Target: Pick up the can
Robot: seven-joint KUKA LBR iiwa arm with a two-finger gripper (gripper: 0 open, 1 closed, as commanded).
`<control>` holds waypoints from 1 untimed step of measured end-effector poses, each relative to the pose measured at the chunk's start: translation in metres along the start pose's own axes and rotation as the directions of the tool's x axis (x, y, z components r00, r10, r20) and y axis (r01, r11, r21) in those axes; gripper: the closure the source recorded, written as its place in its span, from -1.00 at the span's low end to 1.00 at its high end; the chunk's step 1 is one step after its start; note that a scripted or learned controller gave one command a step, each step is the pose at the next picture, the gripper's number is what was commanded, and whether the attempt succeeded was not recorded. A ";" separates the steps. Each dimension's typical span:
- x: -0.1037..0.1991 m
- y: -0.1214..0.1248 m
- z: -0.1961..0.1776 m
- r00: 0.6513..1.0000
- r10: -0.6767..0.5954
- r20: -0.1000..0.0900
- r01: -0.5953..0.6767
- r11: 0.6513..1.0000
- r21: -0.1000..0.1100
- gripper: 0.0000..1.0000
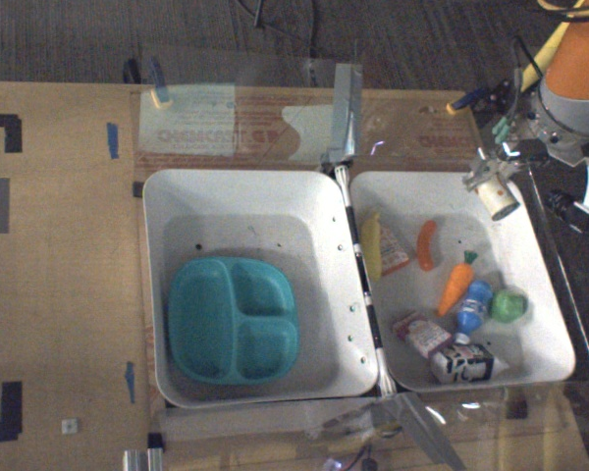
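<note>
arm reaches in from upper right; gripper grips what looks like a small can over the right bin.

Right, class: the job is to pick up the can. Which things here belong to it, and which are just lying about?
Belongs to the job:
pincer
pale cylinder at its tip, probably the can

Just lying about:
carrot
blue bottle
green ball
carton
small box
red sausage
yellow packet
teal plate
</note>
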State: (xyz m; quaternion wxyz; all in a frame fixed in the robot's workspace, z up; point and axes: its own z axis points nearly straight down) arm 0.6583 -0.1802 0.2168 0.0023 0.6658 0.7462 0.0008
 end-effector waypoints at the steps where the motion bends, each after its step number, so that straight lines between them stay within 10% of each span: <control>1: 0.000 0.001 -0.011 1.000 -0.001 0.003 0.001 1.000 -0.004 1.00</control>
